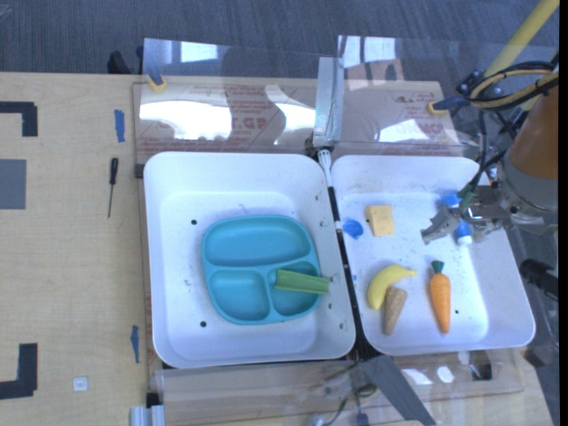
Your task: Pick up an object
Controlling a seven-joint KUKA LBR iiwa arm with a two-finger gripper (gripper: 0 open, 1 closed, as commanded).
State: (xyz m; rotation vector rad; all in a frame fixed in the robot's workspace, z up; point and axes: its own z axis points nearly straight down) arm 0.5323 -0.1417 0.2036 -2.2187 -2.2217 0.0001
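Carrot [440,301] near bin rim [524,313] — gripper [441,226] (above) apart.

Two bins [164,202]; one tray [257,242]; six foods [440,300]

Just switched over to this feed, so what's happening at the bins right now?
The arm reaches in from the right, and its gripper hangs over the right bin with nothing between its fingers. A carrot, a banana, a brown cone, a yellow block and a small blue piece lie loose there. The left bin holds a blue tray with a green stick.
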